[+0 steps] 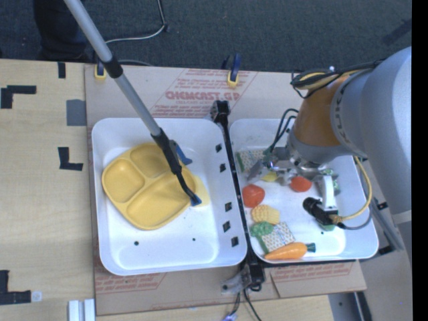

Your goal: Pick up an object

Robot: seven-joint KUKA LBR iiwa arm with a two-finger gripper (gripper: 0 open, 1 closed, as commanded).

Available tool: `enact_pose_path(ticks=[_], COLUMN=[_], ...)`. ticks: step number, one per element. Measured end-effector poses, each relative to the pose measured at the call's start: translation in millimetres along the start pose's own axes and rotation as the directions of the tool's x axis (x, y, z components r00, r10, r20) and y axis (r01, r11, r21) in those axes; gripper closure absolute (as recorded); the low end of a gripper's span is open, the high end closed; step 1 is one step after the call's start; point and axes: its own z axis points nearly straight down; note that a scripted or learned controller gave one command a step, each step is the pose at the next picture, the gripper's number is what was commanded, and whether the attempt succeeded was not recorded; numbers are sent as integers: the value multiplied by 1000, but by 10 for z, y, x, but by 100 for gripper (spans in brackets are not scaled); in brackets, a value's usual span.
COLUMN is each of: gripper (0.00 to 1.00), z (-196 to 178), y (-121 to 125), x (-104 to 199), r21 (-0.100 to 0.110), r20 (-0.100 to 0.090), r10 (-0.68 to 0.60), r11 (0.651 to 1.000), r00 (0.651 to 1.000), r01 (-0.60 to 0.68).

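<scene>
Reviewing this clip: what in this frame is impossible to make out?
- The hand in the right bin: fingers hidden under the arm's wrist in the camera view.
- Item beneath the hand: mostly covered, identity unclear.
- Patterned piece beside the corn: too small to identify.

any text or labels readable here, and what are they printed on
"CHEMCAST G.P": red print on the brown cardboard sheet under the two white bins, partly hidden by the black clamp.
More red print repeats across that cardboard, including its front edge; too small and blurred to read.
No readable text on the yellow divided plate.
</scene>
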Motion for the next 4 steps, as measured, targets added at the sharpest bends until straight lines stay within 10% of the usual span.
enact_pose_path(ticks=[1, 2, 3, 4], gripper=[100, 0, 0, 100], z=[-118, -118, 4, -111], y=[17, 17, 276, 289], x=[8, 8, 26, 32], r21=[-5, -5, 1, -3], r20=[-2, -2, -2, -3], r10=[0, -1, -1, -1], r11=[1000, 1000, 1000, 1000], r00=[1000, 1000, 1000, 1000], r01=[0, 1, 1, 1])
